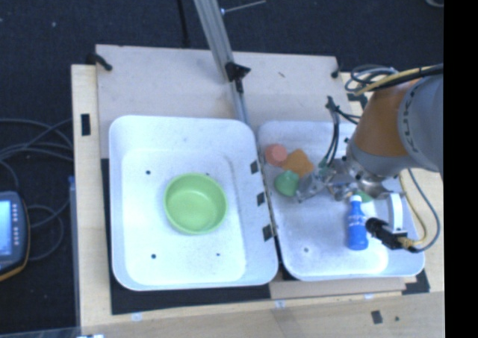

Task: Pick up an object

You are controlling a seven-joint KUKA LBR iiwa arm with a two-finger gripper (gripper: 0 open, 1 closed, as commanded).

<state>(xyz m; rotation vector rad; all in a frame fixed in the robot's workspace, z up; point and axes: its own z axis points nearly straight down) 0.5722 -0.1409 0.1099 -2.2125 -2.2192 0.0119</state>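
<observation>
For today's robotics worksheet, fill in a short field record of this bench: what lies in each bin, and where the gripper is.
left bin: green bowl
right bin: blue bottle, green ball-like object, orange block, pinkish round object
gripper: low in right bin, beside green object
grasp: none seen

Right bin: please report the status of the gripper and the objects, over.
Gripper low in right bin, beside green object. Nothing seen held. Orange piece and pink piece close behind. Blue bottle apart, nearer front.
</observation>
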